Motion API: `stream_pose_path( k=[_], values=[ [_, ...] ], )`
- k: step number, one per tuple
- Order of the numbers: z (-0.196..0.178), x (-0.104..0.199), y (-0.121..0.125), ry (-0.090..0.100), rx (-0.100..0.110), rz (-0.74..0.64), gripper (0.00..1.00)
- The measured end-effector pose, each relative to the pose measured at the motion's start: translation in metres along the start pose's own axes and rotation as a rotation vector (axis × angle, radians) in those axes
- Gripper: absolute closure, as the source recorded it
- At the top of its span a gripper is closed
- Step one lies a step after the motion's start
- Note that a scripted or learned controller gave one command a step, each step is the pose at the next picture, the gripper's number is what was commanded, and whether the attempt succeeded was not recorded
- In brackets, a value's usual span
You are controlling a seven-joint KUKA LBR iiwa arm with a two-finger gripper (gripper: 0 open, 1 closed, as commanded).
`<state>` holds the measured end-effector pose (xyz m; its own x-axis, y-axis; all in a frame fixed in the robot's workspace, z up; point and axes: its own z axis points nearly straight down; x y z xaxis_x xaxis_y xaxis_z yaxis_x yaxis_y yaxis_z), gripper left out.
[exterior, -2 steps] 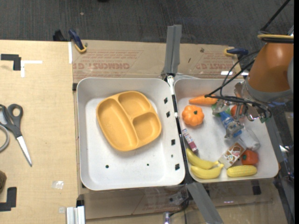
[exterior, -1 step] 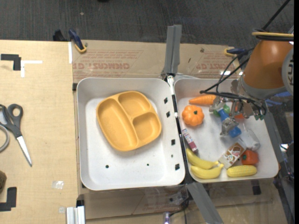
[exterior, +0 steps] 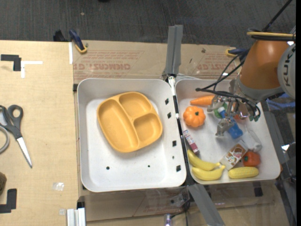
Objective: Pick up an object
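My gripper [exterior: 225, 122] hangs low over the middle of the right bin [exterior: 268, 126], under the orange band of the arm [exterior: 263, 65]. A small blue block [exterior: 235, 132] lies just right of it, touching or nearly so. An orange carrot [exterior: 202, 100] and a small pumpkin [exterior: 194, 117] lie to its left. Toward the front of the bin are two bananas [exterior: 203, 167], a corn cob [exterior: 243, 173], a red tomato [exterior: 251, 159] and a small carton [exterior: 233, 156]. A thin pink tube [exterior: 190, 141] lies by the left wall. Green and red bits sit half hidden under the wrist.
The left bin [exterior: 89, 140] holds a yellow divided plate [exterior: 130, 121]. Scissors [exterior: 18, 131] lie on the wooden bench at far left. Cables [exterior: 221, 81] trail from the arm over the right bin's back edge. A grey bar [exterior: 174, 48] rises behind the bins.
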<state>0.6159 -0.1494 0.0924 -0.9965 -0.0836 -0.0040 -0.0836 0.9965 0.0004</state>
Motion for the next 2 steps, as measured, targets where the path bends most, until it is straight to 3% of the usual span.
stream_pose_path(
  k=[1,2],
  values=[
    [0.000,-0.028,0.037,-0.002,0.001,0.135,0.00],
    [-0.001,-0.001,-0.005,-0.001,0.001,-0.056,0.00]
  ],
)
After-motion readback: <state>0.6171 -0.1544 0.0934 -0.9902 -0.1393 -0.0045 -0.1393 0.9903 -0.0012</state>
